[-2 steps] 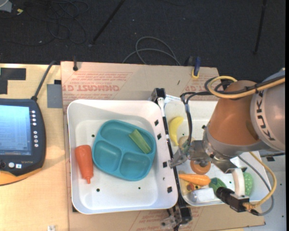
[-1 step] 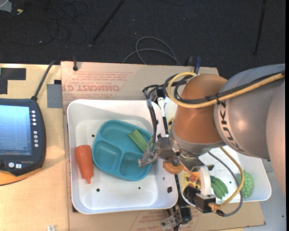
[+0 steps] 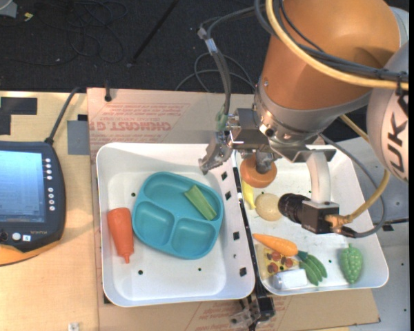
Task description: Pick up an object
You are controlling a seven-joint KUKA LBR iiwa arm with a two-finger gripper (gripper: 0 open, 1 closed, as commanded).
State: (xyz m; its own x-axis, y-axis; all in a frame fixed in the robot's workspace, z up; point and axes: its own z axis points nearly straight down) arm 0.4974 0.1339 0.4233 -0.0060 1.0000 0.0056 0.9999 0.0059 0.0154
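My gripper (image 3: 261, 158) hangs under the big orange-banded wrist, over the far left part of the right bin (image 3: 372, 267). Directly below it lies an orange round toy (image 3: 257, 176); whether the gripper touches it I cannot tell. Beside that are a yellow piece (image 3: 248, 198) and a cream round piece (image 3: 267, 207). Nearer the front lie a carrot (image 3: 276, 243), a pizza slice (image 3: 279, 260), a white piece (image 3: 290, 279), a green pea pod (image 3: 314, 267) and a bumpy green fruit (image 3: 352, 264).
The left bin (image 3: 117, 164) holds a blue divided plate (image 3: 167, 219) with a green strip (image 3: 201, 202) on it, and an orange-red toy (image 3: 121, 233) at its left. A black cylinder (image 3: 305, 212) on the arm hangs over the right bin. A tablet (image 3: 17, 192) sits far left.
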